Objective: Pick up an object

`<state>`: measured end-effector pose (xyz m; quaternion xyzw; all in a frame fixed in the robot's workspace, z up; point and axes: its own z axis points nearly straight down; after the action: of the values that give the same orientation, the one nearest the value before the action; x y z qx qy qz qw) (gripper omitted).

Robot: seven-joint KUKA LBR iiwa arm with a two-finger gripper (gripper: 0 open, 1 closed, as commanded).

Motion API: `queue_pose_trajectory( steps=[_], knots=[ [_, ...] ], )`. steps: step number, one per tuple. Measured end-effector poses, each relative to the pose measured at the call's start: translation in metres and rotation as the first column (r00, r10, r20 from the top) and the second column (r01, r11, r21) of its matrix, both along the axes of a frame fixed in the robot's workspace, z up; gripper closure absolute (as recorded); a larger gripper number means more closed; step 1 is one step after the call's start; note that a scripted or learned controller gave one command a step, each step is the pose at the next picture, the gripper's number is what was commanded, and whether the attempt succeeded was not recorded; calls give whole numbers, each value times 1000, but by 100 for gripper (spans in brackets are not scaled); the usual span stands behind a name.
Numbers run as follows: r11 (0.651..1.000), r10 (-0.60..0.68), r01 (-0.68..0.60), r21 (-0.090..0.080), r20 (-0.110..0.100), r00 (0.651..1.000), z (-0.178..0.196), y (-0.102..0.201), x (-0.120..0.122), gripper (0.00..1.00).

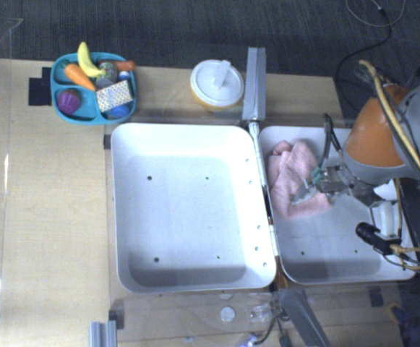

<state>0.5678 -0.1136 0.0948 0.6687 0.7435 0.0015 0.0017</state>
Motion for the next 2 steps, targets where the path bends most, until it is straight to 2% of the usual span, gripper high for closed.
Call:
queue_pose_trajectory(
  steps=[1, 2],
  knots=[
    [993, 121, -121, -2, 7, 993, -5, 2, 47, 0],
    [951, 308, -308, -8, 7, 951, -5, 20, 58, 0]
  ],
)
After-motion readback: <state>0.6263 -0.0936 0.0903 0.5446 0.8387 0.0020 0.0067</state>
